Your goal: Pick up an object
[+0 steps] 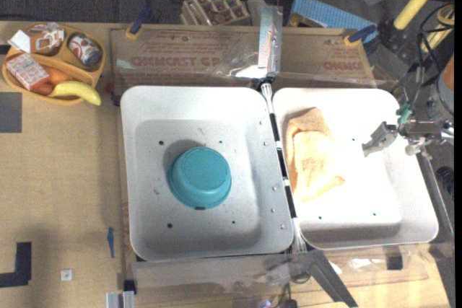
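Note:
A teal bowl [201,177] lies upside down in the middle of the left bin [144,112]. A tan, crumpled cloth [310,154] lies along the left side of the right bin [404,220], close to the divider. My gripper [375,141] hangs over the right part of the right bin, to the right of the cloth and apart from it. It reaches in from the right edge, and nothing shows in its grasp.
A yellow tray [50,68] with a banana and small packages sits at the far left of the bench. A brown cardboard sheet [180,58] lies behind the bins. Cables and boxes crowd the floor at the back.

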Tool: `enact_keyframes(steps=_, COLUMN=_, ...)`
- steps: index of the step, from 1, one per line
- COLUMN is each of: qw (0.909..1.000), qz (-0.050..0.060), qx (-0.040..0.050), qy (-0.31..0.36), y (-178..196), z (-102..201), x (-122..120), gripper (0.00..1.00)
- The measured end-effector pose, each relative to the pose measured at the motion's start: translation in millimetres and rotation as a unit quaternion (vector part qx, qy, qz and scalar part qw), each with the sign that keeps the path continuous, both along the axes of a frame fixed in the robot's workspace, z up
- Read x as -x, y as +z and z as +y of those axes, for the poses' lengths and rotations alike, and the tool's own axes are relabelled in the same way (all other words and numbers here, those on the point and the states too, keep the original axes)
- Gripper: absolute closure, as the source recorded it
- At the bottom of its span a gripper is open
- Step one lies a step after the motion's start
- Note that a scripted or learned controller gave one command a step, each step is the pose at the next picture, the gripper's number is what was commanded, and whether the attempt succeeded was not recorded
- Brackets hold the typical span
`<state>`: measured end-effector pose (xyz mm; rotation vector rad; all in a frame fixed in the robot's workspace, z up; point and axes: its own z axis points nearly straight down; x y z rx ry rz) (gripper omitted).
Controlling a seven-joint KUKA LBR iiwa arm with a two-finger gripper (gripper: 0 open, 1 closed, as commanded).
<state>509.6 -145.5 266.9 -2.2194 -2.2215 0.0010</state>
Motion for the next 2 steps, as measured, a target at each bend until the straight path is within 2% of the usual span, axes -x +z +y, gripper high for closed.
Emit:
enact_keyframes(steps=1, qw=0.9996, qz=0.0, qx=0.0001, qy=-0.028, y=-103.9, z=40.8, x=-45.1, gripper=0.0)
enact_keyframes(steps=2, qw=1.0, qz=-0.002, qx=0.0007, qy=-0.005, y=-35.4, z=16.1, x=-44.7, gripper=0.0)
